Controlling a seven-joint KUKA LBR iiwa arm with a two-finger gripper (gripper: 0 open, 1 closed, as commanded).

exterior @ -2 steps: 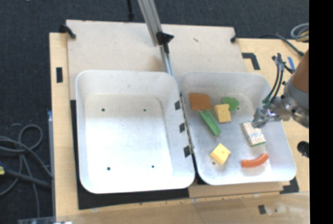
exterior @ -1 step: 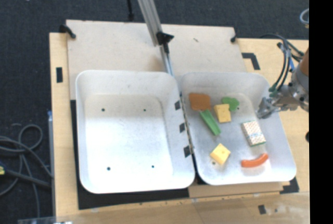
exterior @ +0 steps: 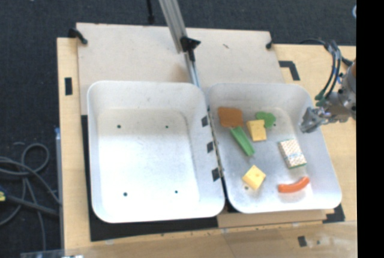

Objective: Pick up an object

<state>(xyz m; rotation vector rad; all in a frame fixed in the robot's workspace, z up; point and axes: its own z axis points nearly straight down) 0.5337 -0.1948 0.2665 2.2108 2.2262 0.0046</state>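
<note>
Left bin (exterior: pixel 96 131) sits at 9 o'clock on the table (exterior: pixel 69 71). Right bin (exterior: pixel 324 188) holds the pickable items: brown block (exterior: pixel 230 116) at 11 o'clock, long green piece (exterior: pixel 242 140) just below it, yellow block (exterior: pixel 257 130) touching a small green piece (exterior: pixel 266 118) at 12 o'clock, yellow cube (exterior: pixel 254 177) at 7 o'clock, patterned block (exterior: pixel 291 153) near centre-right, orange-red curved piece (exterior: pixel 293 185) at 5 o'clock. Tool (exterior: pixel 309 121) over the bin's 3 o'clock rim; finger spread cannot be judged, nothing seen gripped.
</note>
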